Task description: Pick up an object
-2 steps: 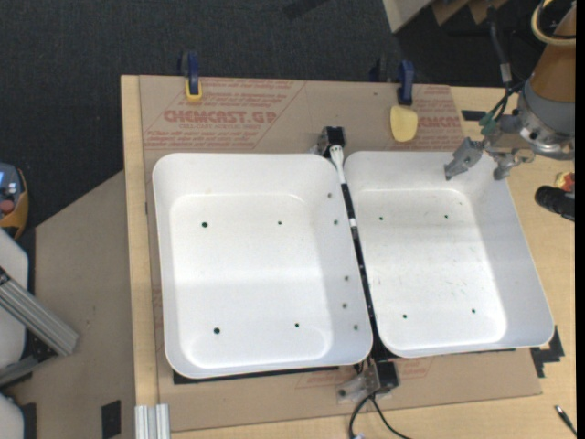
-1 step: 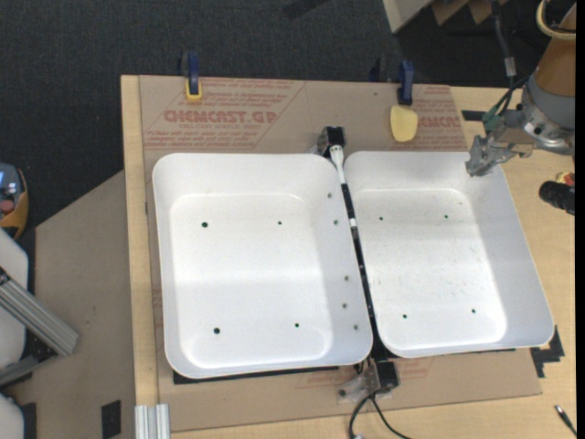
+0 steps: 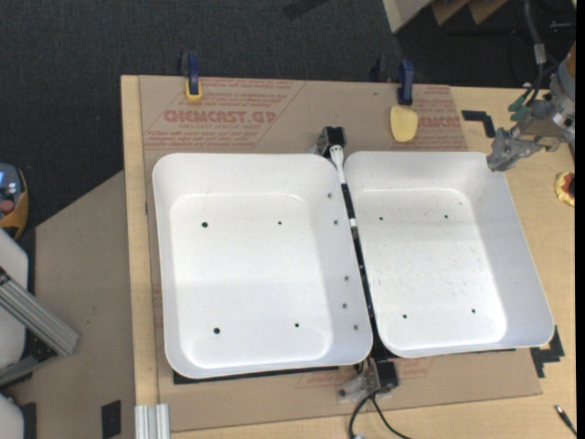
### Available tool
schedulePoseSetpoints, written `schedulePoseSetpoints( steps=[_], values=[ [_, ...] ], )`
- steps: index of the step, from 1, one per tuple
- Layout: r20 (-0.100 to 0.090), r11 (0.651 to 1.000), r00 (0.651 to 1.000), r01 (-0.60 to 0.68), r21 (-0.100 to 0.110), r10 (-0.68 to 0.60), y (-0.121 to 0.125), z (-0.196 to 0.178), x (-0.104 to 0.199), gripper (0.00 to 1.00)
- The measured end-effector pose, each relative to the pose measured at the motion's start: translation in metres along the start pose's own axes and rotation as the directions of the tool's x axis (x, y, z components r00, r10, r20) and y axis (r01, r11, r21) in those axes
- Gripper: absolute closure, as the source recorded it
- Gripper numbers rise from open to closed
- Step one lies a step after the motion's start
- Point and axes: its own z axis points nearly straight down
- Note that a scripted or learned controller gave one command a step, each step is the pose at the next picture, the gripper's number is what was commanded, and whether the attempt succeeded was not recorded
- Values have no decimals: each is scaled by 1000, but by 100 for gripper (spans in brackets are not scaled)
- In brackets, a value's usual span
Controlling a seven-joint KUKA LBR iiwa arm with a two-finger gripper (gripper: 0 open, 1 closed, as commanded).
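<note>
A brown board printed with red lettering is laid over the tabletop, and two shallow white bins are set side by side on it. The left bin is seen left of the black divider strip that runs between the two bins; four small dark dots are marked on its floor. A blue clamp with a yellow foot is fixed to the board's far edge, well left of the strip's far end. The right bin is placed just right of the divider strip, touching it, and its floor is speckled with fine dark marks and four dots. Past the far rim of the right bin, near the strip's far end, a small pale yellow object is lying on the board, outside both bins, just below a second blue clamp. Farther right of the strip, the jaws are hung at the right bin's far right corner, at its rim; whether they are open or closed cannot be told, and nothing is seen between them.
</note>
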Motion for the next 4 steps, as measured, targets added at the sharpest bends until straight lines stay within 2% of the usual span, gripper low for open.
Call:
schedulePoseSetpoints(
  steps=[1,2,3,4],
  values=[
    [2,1000,1000,-2,-1,2,-24,-63,-29,100],
    [-8,1000,1000,4,14,-4,-55,-7,23,100],
    [-7,1000,1000,9,9,-9,-60,-25,100,100],
    [-9,1000,1000,10,19,-10,-43,78,191,100]
  ],
)
